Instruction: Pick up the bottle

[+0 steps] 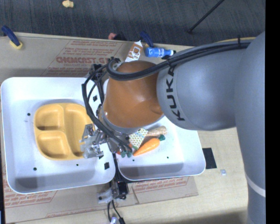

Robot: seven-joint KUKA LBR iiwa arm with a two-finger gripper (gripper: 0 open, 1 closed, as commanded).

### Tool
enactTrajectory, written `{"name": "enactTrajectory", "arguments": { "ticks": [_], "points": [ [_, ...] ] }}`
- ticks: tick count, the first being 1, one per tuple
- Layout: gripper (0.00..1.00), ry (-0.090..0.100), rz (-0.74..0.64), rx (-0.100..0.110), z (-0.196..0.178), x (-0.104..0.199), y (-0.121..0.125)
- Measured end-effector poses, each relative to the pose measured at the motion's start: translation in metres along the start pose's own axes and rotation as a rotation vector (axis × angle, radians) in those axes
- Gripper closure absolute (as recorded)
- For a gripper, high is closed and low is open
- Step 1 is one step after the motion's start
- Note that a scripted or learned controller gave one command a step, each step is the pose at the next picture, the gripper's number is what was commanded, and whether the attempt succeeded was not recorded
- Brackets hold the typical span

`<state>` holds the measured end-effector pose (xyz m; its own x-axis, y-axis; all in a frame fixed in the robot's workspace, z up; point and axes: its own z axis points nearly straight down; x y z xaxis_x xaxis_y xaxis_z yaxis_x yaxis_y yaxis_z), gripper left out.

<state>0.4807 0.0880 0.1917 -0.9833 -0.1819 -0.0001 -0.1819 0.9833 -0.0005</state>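
Camera view: tool [92, 143] over left bin's [18, 92] right edge, grip state unclear.

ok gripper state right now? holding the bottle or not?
Gripper: cannot be told. It sits low over the yellow tray in the left bin; no bottle seen between its fingers.

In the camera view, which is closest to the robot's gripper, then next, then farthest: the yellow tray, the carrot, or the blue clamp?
From the gripper:
1. Yellow tray, in the left bin, beside it.
2. Carrot, in the right bin.
3. Blue clamp, at the bench's far left corner.
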Motion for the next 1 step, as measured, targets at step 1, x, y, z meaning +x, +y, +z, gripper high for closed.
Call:
{"name": "enactTrajectory", "arguments": {
  "ticks": [1],
  "points": [
    [1.0, 0.002, -0.12, 0.0, 0.0, 0.0066, -0.0468]
  ]
}}
